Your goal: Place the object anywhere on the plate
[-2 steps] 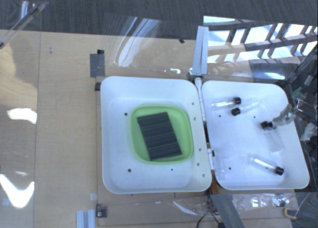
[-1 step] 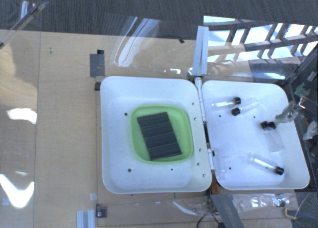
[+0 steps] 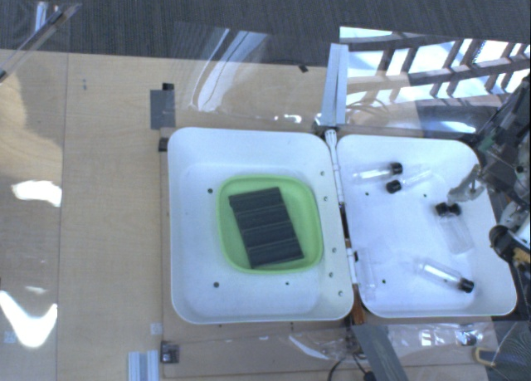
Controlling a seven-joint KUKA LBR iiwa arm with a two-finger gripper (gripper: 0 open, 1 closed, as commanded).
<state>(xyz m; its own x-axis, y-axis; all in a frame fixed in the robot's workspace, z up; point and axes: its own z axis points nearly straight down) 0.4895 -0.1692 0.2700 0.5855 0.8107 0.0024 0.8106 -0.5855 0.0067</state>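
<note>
Tubes (image 3: pixel 445 275) sitting loose in the right bin (image 3: pixel 415 296), plate (image 3: pixel 311 222) in the left one.
Four clear black-capped tubes are scattered apart. The green plate carries a dark ridged block (image 3: pixel 265 227). Gripper (image 3: pixel 465 191) sits at the right bin's far right edge.

Green plate (image 3: pixel 309 230); dark grey ribbed block (image 3: pixel 265 227); white bins (image 3: pixel 191 205).

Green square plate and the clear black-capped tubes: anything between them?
In the camera view, bare white bin floor and the two bins' adjoining rims separate the green square plate from the clear black-capped tubes.
</note>
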